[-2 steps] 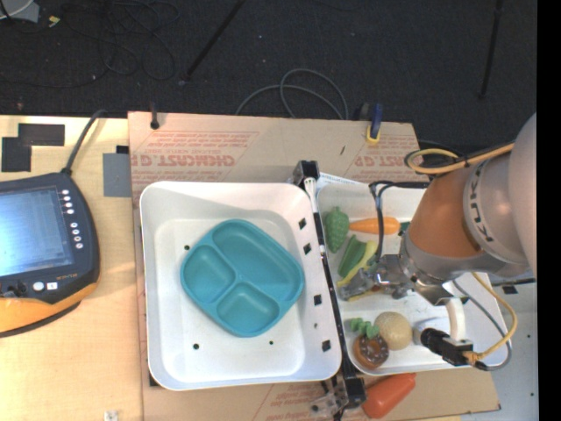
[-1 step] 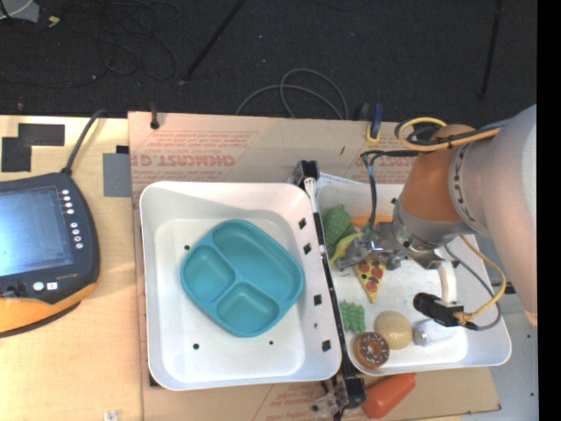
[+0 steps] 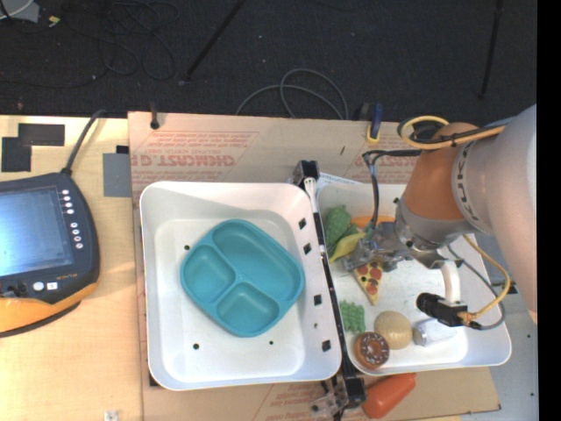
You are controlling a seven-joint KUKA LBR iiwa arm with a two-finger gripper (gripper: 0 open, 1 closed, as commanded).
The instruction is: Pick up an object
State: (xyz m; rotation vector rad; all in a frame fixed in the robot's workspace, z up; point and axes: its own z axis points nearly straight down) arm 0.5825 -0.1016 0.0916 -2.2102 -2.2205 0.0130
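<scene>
Claw [image 3: 375,254] low over the far-left part of the right bin [image 3: 491,351], just above the tip of the pizza slice [image 3: 369,281] and beside the yellow piece [image 3: 346,246]. Open or closed: impossible to tell from here, hidden under the wrist. Nothing visibly held.

Likely target: the pizza slice, lying flat, touching or nearly touching the yellow piece, with the green leafy toy [image 3: 337,224] farther back.

To do this well:
- Centre over the slice, not over the seam between it and the yellow piece.
- Come straight down and close across the narrow width.
- Keep clear of the bin wall at left.
- Lift slowly and check for a real hold.

Other options nearer: the beige ball [image 3: 394,329] and the donut [image 3: 372,349].
</scene>
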